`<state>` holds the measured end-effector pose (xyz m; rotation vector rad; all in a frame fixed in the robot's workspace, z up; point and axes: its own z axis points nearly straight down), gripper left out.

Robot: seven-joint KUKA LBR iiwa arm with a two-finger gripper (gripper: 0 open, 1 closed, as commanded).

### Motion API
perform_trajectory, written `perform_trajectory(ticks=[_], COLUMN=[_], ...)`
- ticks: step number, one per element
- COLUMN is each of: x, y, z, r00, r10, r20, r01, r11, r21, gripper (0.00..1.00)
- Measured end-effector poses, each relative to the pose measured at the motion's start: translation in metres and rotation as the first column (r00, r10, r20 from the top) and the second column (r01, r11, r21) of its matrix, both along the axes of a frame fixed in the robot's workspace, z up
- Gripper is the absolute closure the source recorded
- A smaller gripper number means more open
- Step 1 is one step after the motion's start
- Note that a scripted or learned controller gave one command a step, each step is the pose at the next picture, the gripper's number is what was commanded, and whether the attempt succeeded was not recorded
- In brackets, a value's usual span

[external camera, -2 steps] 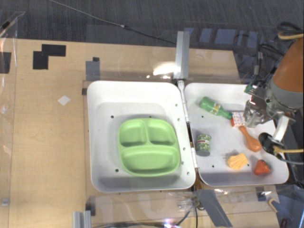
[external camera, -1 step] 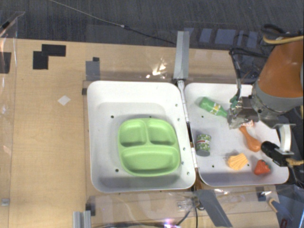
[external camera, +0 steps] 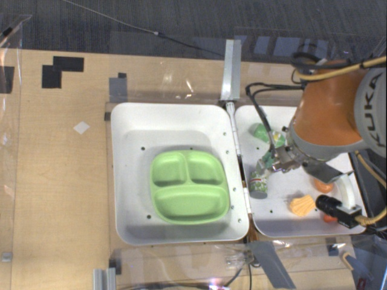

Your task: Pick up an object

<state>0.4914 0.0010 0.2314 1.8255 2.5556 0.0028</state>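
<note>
Gripper (external camera: pixel 273 161) low in the right bin (external camera: pixel 275 221), close to its left wall; the view does not show whether it is open or closed.
A small cylindrical object (external camera: pixel 259 185) with a grey end lies just beside the gripper, against the dividing wall; contact cannot be told. A green item (external camera: pixel 261 132) lies near on the far side. An orange piece (external camera: pixel 302 205) sits toward the near edge, and an orange-red piece (external camera: pixel 325 186) is partly under the arm. Well apart, the left bin (external camera: pixel 130 180) holds a green divided plate (external camera: pixel 189 186).

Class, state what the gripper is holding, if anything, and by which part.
It cannot be told: the gripper sits right by a small green-and-grey cylinder in the right white bin.
</note>
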Motion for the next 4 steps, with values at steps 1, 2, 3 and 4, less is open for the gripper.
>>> perform_trajectory(ticks=[1,2,3,4], x=[0.073,0.018,0.041,0.134], y=[0.028,-0.039,-0.055,-0.031], z=[0.005,0.042,-0.019,-0.036], r00=[0.999,0.999,0.949,0.934], r10=[0.036,0.052,0.315,0.358], r20=[0.002,0.004,0.002,0.003], r01=[-0.036,-0.052,-0.315,-0.358], r11=[0.999,0.999,0.949,0.934], r21=[0.0,-0.002,-0.002,-0.002], gripper=[1.0,1.0,1.0,1.0])
